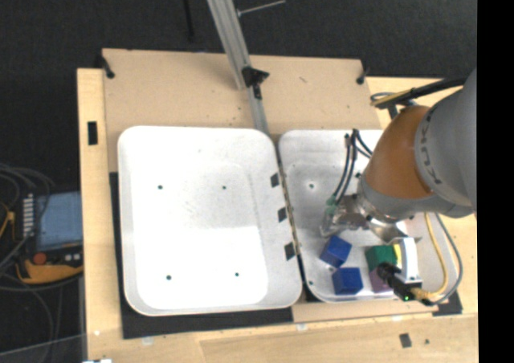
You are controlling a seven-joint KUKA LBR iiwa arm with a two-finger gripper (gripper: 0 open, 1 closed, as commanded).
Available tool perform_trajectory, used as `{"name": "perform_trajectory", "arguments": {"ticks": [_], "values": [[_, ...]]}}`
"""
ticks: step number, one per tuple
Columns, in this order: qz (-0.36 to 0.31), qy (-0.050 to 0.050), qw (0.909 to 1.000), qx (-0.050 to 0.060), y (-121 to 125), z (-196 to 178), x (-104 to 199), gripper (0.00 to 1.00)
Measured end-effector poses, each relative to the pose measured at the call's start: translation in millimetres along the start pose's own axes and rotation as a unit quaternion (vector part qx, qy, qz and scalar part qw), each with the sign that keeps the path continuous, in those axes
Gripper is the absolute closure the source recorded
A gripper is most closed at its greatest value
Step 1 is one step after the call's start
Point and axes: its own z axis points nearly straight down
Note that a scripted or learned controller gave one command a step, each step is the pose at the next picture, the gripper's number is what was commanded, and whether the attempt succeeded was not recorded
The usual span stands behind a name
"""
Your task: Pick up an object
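Arm (418, 165) hides fingers, state unclear, over right bin (309, 169) near 2 blue blocks (336, 251).

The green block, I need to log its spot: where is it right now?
The green block lies in the right bin, near its front right corner, right of two blue blocks and just below the arm's wrist.

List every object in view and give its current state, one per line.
Gripper: low in the right bin, over the blue blocks; holds nothing visible.
Upper blue block: lying in the right bin, tilted, just below the gripper.
Lower blue block: lying flat near the bin's front wall.
Green block: lying in the right bin, partly hidden.
Left bin: sitting beside the right bin.
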Motion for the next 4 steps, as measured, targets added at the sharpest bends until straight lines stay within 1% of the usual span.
{"name": "perform_trajectory", "arguments": {"ticks": [1, 2, 3, 4], "values": [[-0.008, 0.001, 1.0, 0.003, 1, -46, 6, 1.0], [-0.008, 0.001, 1.0, 0.001, 4, -109, 10, 1.0], [-0.009, 0.001, 1.0, 0.001, 6, -162, 20, 1.0], [-0.009, 0.002, 0.9999, 0.005, 10, -165, 67, 1.0]]}}
